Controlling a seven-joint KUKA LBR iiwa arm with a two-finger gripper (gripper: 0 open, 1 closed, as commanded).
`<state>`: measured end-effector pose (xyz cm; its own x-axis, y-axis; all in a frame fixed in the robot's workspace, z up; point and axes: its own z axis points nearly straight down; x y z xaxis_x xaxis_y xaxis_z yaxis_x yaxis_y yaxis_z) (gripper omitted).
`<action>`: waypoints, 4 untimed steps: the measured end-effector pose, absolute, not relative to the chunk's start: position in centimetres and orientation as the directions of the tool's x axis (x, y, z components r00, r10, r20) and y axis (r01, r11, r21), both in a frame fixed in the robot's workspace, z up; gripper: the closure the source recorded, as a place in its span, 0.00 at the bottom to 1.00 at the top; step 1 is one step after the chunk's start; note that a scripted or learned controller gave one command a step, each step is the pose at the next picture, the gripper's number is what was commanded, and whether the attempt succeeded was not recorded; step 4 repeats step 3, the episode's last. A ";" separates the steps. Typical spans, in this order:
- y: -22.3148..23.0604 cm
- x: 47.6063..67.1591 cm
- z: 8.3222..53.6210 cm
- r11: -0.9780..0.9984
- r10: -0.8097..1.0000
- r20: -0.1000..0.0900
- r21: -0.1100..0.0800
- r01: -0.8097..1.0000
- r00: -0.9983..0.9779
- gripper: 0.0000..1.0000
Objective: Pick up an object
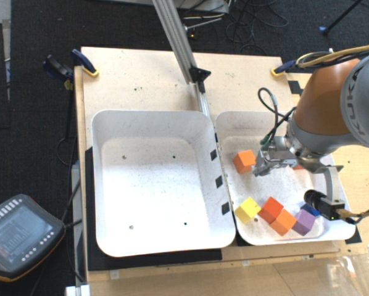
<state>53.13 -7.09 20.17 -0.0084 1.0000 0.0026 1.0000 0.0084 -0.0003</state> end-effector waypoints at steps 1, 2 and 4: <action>-2.4 51.4 21.3 0.008 1.000 0.003 0.000 1.000 -0.008 1.00; 2.0 50.3 21.9 0.009 1.000 0.002 -0.001 1.000 -0.009 1.00; 8.0 49.7 22.0 0.010 1.000 0.002 -0.001 1.000 -0.010 1.00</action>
